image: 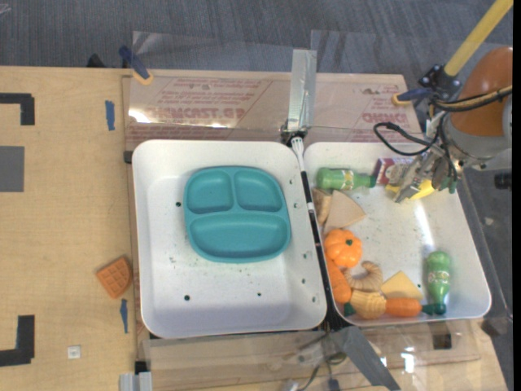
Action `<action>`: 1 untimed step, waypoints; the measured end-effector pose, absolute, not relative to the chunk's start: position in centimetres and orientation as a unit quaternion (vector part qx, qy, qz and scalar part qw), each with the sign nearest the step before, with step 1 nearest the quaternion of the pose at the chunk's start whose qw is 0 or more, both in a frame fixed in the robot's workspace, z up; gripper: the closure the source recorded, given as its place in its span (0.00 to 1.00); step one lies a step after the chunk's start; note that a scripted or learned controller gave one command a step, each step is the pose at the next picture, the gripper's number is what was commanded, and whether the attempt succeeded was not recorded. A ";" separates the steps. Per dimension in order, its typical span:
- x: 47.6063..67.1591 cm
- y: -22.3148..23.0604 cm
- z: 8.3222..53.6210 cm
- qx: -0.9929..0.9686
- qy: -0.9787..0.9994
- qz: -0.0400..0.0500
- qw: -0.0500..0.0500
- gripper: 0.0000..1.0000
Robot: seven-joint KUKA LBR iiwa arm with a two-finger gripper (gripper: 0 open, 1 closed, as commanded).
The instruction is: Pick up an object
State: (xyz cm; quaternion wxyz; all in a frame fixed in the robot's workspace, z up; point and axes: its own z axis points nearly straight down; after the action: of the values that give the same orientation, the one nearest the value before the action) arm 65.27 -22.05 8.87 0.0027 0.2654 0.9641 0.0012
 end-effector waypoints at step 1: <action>63.5 -15.2 24.0 0.345 0.938 0.002 0.010 1.00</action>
State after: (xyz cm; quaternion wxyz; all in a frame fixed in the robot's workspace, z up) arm 63.53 -15.16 24.04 0.0103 0.3454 0.9384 0.0022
